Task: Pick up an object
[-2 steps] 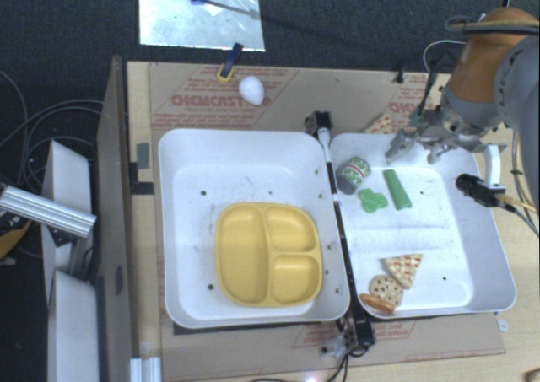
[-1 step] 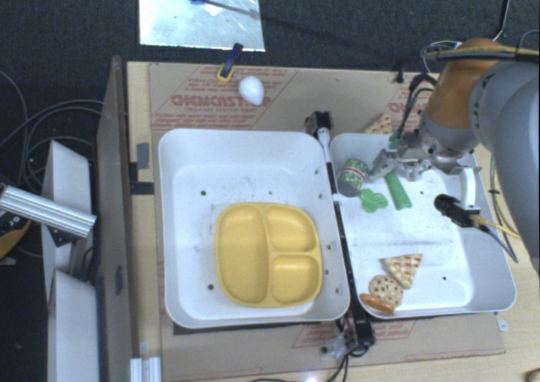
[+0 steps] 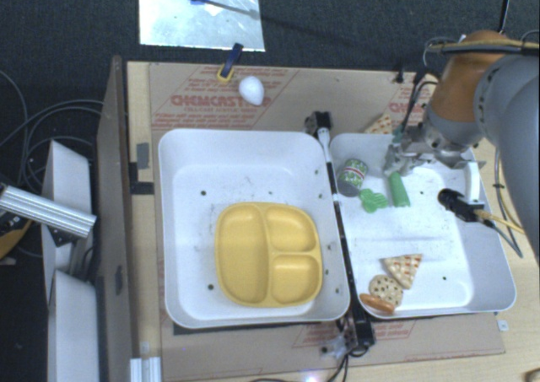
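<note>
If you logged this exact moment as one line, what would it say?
arm: over right bin | pincer: above green object | grasp: none visible | left bin: yellow tray

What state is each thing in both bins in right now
Yellow divided plate: flat in left bin, nothing on it.
Green can: on its side, right bin.
Green toy: lying flat.
Pizza slice: lying flat.
Gripper: low over a green piece.
</note>
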Controlling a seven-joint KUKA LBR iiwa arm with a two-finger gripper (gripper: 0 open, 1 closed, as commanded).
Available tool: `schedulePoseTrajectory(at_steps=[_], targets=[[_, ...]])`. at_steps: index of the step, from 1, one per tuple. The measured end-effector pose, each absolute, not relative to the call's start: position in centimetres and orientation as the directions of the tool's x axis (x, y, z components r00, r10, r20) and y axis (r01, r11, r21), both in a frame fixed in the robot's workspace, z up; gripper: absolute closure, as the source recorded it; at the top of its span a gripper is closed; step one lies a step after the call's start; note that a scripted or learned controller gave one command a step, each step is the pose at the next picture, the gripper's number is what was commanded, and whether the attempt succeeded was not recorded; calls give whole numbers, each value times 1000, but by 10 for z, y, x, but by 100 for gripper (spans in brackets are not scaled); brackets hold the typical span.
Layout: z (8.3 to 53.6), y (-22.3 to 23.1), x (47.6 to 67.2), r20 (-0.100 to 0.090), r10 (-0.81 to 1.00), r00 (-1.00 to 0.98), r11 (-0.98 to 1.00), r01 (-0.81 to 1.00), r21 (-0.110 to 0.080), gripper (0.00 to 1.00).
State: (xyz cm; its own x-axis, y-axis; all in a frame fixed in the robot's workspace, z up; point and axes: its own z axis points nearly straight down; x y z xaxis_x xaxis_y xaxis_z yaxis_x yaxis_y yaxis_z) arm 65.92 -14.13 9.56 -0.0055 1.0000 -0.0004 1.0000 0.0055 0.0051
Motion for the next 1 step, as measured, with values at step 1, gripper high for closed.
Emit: schedulePoseTrajectory(at_steps=[1], targets=[[188,-63,621,2,1000,-8,8,1000,2,100]])
